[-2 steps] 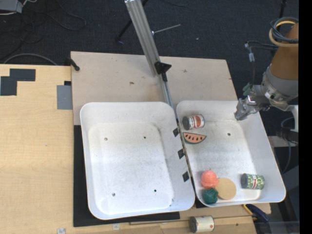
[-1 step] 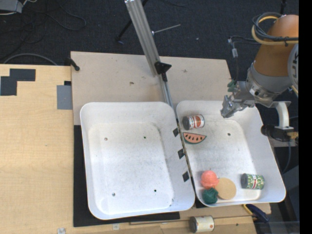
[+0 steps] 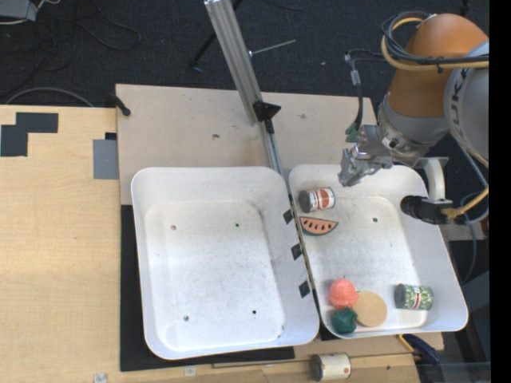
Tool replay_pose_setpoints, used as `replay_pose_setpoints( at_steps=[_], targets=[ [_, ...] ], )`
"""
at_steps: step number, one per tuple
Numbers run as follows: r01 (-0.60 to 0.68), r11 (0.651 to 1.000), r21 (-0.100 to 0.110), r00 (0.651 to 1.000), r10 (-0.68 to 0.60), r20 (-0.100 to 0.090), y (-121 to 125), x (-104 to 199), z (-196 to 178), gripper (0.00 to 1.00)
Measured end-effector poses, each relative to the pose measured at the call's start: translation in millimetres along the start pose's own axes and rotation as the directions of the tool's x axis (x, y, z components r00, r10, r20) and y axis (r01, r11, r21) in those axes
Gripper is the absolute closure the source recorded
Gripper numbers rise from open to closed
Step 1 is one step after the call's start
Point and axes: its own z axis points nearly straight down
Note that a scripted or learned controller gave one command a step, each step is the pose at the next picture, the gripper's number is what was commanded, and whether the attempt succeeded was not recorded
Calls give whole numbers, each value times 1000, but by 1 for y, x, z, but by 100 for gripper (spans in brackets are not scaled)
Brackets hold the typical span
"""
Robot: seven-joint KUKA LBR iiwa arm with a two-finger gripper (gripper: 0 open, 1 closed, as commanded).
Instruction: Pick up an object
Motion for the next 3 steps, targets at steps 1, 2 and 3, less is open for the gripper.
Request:
replay_pose_setpoints(
  at_steps=[1, 2, 3],
  targets=[
    [0, 1000, 0, 1000, 0, 0, 12, 50, -3, 100],
    [0, 1000, 4, 1000, 0, 0, 15, 104, 15, 100],
    [1, 1000, 1, 1000, -1, 0, 21, 166, 14, 100]
  ],
)
